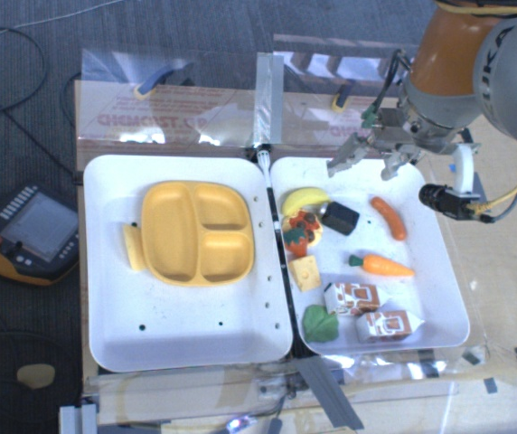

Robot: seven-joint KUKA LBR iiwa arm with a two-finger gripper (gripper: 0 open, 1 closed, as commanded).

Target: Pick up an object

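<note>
My gripper [368,163] hangs open over the far edge of the right bin [439,269], nothing between its fingers. Below it in that bin lie a banana [304,199], a black block [340,217], a red sausage [389,218], a carrot [383,265], a small red and orange toy [301,231], a cheese wedge [305,274], two small cartons [351,298] [385,325] and a green leafy piece [321,323]. The sausage lies closest to the fingertips, slightly right and nearer the camera.
The left bin [114,324] holds a yellow divided plate [196,231] with a yellow strip [133,248] beside it. A pendant controller [25,231] lies on the floor at left. Clear plastic sheeting runs behind both bins.
</note>
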